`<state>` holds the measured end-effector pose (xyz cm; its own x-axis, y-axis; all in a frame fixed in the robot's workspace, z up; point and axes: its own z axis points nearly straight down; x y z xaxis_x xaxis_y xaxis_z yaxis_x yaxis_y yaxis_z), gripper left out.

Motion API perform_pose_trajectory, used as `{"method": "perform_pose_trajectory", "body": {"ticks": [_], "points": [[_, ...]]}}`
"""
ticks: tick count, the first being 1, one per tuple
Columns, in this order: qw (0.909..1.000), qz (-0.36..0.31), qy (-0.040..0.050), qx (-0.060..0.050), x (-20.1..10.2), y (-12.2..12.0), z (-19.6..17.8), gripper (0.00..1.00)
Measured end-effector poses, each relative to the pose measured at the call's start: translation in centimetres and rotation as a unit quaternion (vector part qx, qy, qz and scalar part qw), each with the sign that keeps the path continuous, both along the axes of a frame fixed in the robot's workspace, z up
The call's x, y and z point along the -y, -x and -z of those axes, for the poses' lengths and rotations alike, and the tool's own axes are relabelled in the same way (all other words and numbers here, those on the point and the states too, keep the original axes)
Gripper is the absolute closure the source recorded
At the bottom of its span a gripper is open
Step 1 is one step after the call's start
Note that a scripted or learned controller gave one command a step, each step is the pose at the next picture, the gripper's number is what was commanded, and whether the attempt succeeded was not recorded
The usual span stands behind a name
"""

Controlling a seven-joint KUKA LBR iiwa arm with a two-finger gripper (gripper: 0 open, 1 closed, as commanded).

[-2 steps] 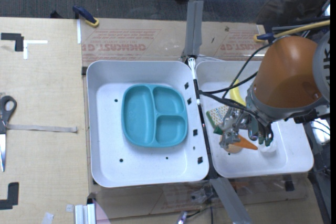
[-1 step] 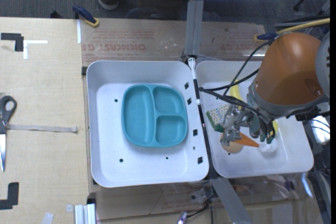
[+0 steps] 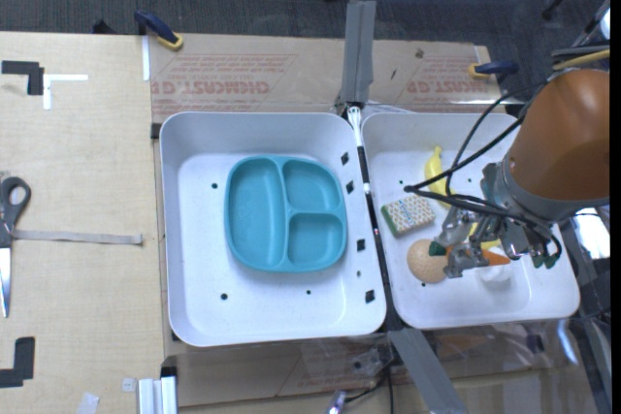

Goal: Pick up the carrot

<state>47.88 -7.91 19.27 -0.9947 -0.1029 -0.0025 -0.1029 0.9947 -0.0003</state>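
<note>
The two-finger gripper is seen low in the right-hand shallow white bin, amid dark cables and metal parts. Whether it is released or clenched cannot be told from this slant, and nothing can be said to be held.

A small orange sliver, taken to be the carrot, is seen just beside the gripper on its right, near the bin's front wall, with most of it covered by the gripper's body. It is judged to be a light toy piece, stiff or only slightly yielding, with a smooth skin that may slip. A hold across the thicker middle of its length would be favoured over the tapering tip. Its lie is not seen well enough for the approach angle to be fixed.

A round tan ball-like object lies just to the gripper's left. A small checked green and tan block is found behind that, and a yellow curved piece farther back.

In the left-hand white bin a teal plastic plate with three compartments is laid flat.

On the brown cardboard sheet behind the bins, red print is seen inverted. It appears to read "CHEMCAST GP", repeated on both halves.
</note>
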Motion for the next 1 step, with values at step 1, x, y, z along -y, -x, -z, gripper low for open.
{"method": "perform_pose_trajectory", "body": {"ticks": [1], "points": [[1.0,0.0,-0.0001,0.0,-0.01,0.0,0.0,0.0]]}}
